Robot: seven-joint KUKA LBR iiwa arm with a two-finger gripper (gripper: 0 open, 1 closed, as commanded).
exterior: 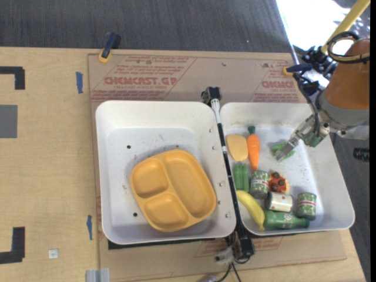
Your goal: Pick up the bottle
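While the pincer (pixel 286 150) hovers, the bottle (pixel 285 220) lies apparently well below-left.

Yellow divided plate (pixel 172 189) in left bin (pixel 111 122), carrot (pixel 253 149), banana (pixel 251 208), cans (pixel 306 204) in right bin (pixel 338 175)

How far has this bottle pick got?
Nothing is done yet: the green bottle lies on its side at the front of the right bin, untouched. In hand: the pincer hangs over the bin's back, away from the bottle. Reaching, gripping and lifting all remain.
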